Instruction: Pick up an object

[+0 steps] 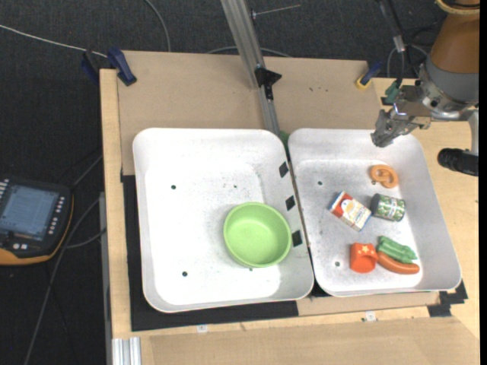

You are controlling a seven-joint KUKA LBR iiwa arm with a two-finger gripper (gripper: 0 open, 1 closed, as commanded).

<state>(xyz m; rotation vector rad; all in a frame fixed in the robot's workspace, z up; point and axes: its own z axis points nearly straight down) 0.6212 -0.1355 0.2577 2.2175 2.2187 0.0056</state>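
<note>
From above, the right bin [437, 226] holds a small cluster of objects. Farthest back lies an orange pretzel-shaped piece [384, 176]. Nearer, a white carton with red and orange print [349, 210] lies tilted, and just right of it a dark green can [388, 207] lies on its side; the writing on both is too small to read. Nearest the front sit a red-orange toy [363, 257] and, touching its right side, a green-and-orange vegetable piece [398, 255]. The left bin [152, 204] holds a light green bowl [257, 234], upright, near its front right corner.

The arm [456, 48] enters from the far right, its orange band above the grey wrist. The gripper [386, 134] points down and leftward over the far edge of the right bin, just beyond the pretzel-shaped piece and apart from it. Nothing is visible between its fingers; whether they are spread or closed I cannot tell.
</note>
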